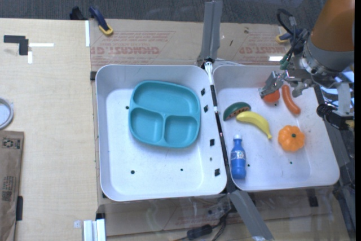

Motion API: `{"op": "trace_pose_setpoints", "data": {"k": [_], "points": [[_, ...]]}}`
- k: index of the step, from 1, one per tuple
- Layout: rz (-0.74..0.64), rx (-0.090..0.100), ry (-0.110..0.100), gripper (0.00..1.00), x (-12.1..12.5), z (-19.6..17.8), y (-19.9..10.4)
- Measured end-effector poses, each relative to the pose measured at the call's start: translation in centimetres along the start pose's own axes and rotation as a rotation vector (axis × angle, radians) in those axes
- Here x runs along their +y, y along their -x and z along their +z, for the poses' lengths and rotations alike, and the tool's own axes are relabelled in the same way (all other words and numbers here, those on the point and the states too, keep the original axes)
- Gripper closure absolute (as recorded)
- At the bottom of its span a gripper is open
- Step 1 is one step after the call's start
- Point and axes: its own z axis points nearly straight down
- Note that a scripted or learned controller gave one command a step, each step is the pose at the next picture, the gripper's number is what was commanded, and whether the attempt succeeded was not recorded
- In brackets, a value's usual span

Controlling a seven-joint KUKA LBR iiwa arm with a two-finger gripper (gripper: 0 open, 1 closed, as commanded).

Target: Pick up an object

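A: Camera view, status?
B: Gripper [274,87] is low in the right bin [321,178], beside the sausage [291,101]. Jaw state: cannot tell.
A: Progress?
B: Nothing lifted. Banana [255,122], pumpkin [291,139], bottle [238,158] lie near the sausage.

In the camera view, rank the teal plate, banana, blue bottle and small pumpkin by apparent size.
Largest to smallest:
1. Teal plate, by far.
2. Banana and blue bottle, too alike to rank.
3. Pumpkin, slightly smaller.
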Motion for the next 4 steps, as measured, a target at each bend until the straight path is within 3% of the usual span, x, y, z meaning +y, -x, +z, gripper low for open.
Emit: {"op": "trace_pose_setpoints", "data": {"k": [1, 2, 3, 4], "points": [[0.003, 0.001, 0.001, 0.00, -2.1, 7.6, 1.1], [0.003, 0.000, 0.003, 0.00, -2.2, 13.2, 1.6], [0.007, 0.002, -0.002, 1.00, -2.3, 12.6, 1.6], [-0.001, -0.001, 0.003, 1.00, 0.5, 3.2, -6.0]]}}
